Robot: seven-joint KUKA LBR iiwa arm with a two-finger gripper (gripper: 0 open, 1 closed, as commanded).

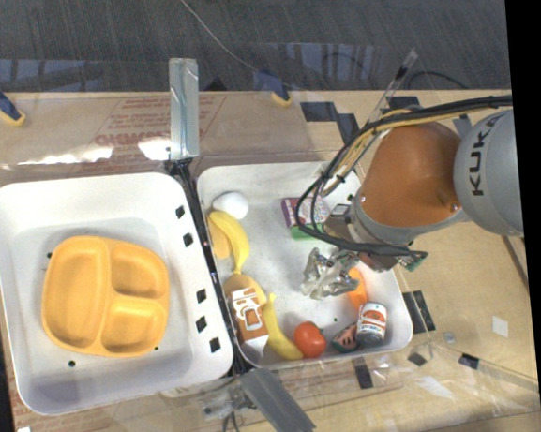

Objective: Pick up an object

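My gripper (327,276) hangs low inside the right bin (267,178), under the orange wrist band. Just right of it lies an orange object (356,287), touching or very close to the metal fingers. A small can with a red and white label (372,322) lies below it near the bin's front right corner. Along the bin's left side lie a white egg (230,204), a banana (229,238), a brown bottle (248,311) and a second banana (278,337). A red tomato (308,338) sits at the front. A purple and green packet (300,214) lies behind the gripper.
The left bin (7,215) holds a yellow divided tray (103,294). A metal clamp (184,105) stands at the back between the bins. Black and yellow cables (358,141) loop from the arm over the right bin's back right part.
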